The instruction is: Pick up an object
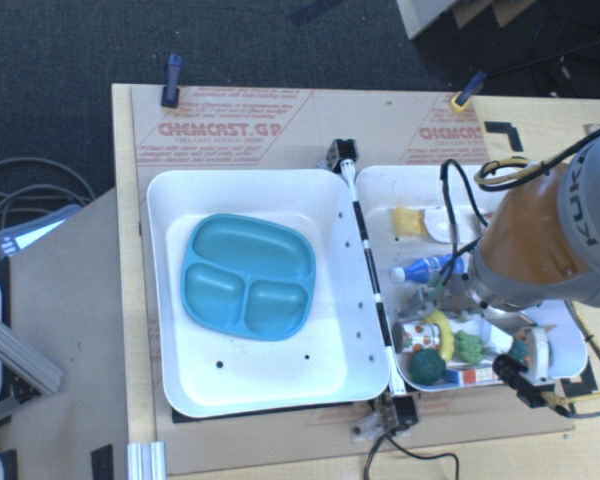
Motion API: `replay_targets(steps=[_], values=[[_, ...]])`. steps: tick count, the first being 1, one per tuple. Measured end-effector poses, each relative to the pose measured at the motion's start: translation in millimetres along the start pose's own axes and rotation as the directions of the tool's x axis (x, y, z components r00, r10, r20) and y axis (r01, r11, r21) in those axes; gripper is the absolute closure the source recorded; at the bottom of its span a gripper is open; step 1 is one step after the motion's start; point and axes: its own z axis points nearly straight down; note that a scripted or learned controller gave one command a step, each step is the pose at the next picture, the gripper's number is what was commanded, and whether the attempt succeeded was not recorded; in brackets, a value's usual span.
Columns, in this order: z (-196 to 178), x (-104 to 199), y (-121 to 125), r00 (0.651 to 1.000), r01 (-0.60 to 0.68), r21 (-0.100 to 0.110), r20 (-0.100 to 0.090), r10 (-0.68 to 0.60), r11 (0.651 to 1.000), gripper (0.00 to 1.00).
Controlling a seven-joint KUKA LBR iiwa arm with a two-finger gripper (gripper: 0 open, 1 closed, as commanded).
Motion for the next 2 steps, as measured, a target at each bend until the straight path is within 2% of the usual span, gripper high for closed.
replay_targets(steps=[1,2], values=[[-10,0,0,1.000,-0.002,-0.002,0.002,0.002,1.000,1.00],[-100,65,3,1.000,0.001,-0.002,0.000,-0.001,1.000,1.00]])
